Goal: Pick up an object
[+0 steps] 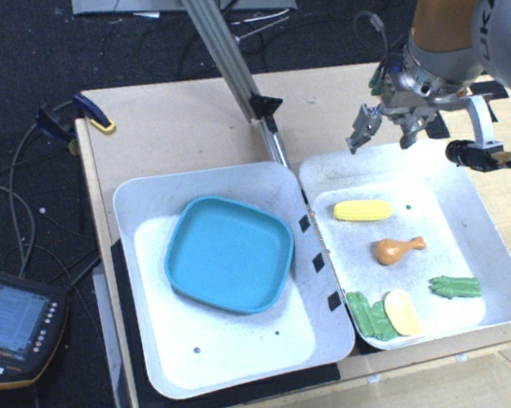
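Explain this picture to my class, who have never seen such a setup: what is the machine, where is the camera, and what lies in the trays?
One camera looks down at a slant on a bench. The grey and orange machine is a robot arm; its gripper, fingers spread, hangs above the right bin's far edge, holding nothing. The left bin holds a blue plate. The right one holds toy food: a corn cob, a brown drumstick, a pale yellow piece and two green pieces.
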Robot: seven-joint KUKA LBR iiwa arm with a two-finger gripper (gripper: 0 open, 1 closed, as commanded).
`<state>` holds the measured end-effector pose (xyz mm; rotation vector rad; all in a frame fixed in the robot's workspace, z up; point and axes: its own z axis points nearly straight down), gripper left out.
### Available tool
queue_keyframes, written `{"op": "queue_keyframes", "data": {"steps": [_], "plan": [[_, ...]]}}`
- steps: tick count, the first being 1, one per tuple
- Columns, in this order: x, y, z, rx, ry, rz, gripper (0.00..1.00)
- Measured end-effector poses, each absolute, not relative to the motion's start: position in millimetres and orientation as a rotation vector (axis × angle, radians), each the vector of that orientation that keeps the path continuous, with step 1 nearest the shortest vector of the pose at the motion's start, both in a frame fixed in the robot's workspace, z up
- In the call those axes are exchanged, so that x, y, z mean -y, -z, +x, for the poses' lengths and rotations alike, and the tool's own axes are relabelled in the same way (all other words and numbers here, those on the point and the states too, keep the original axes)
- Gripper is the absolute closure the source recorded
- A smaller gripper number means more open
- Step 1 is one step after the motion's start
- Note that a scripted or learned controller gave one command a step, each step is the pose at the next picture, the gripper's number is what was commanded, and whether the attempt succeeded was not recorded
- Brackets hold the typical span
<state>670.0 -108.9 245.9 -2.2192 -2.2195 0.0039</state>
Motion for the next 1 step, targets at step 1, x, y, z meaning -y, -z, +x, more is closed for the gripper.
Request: {"op": "queue_keyframes", "data": {"steps": [1], "plan": [[116.3, -185.9, 669.6, 2.218, -0.005, -2.219, 0.0]]}}
